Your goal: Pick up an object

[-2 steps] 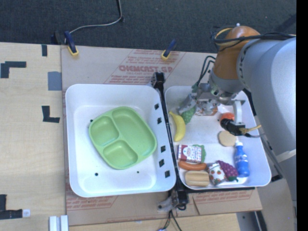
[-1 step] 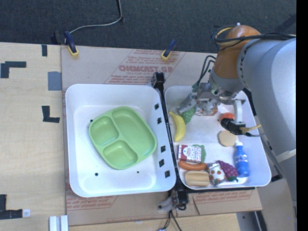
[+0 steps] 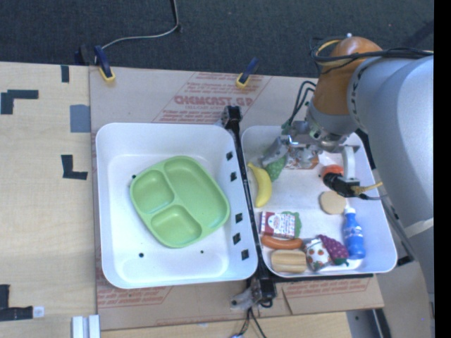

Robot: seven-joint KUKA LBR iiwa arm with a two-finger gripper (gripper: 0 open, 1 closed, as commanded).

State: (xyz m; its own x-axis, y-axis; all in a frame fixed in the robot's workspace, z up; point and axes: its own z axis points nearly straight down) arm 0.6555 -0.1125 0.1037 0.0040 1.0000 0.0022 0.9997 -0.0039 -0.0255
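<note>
White left bin (image 3: 113, 210) holds a green tray (image 3: 180, 200). Right bin (image 3: 384, 248) holds banana (image 3: 261, 184), sausage (image 3: 280, 242), bottle (image 3: 353, 235), red packet (image 3: 280, 224). Claw (image 3: 304, 146) low at its back; grip state can't tell. Cardboard reads "CHEMCAST".

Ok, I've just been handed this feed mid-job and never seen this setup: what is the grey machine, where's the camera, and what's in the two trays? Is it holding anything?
You are looking down at a slant from one fixed camera above a bench. The grey shape on the right with an orange band is a robot arm; its gripper is low over the far end of the right bin. That bin holds toy food: a banana, a hot dog, a bun, a red packet and a blue bottle. The left bin holds a green divided plate. I cannot tell whether it grips anything.
</note>
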